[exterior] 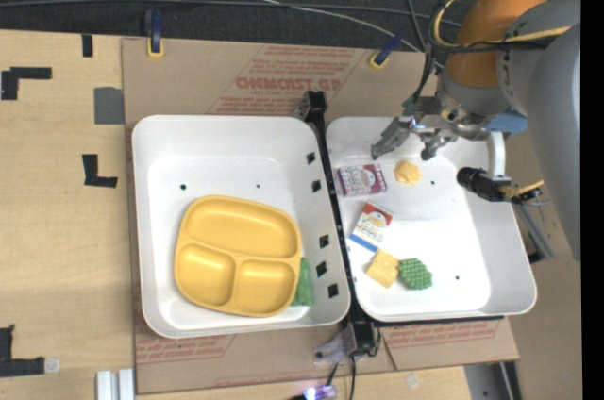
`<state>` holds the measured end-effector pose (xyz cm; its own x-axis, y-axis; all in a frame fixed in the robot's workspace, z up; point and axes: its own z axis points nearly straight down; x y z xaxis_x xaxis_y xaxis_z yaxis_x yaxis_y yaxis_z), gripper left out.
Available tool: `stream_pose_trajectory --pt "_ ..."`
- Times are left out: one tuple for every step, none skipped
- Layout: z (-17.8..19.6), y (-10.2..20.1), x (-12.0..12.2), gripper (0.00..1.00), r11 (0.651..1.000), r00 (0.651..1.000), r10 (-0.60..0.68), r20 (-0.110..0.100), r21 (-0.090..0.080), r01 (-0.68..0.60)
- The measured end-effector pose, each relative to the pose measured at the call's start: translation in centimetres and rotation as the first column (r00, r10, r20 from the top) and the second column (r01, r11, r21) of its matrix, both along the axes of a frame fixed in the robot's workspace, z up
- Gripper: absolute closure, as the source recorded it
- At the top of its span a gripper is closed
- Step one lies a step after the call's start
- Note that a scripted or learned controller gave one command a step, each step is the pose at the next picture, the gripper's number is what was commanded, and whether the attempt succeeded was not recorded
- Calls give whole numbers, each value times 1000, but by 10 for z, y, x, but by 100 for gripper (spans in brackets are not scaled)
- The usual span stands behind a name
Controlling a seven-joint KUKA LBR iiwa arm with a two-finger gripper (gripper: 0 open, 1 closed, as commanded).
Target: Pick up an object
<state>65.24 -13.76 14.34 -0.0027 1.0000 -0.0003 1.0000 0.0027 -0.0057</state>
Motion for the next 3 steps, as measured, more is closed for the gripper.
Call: stream_pose_trajectory --pt "-50 0 1 0 1000 1000 0 9 -4 0" --pt "-35 2 4 100 1000 1000 1 16 0 -1" --pt "29 3 7 100 1000 1000 -1 10 -1 1"
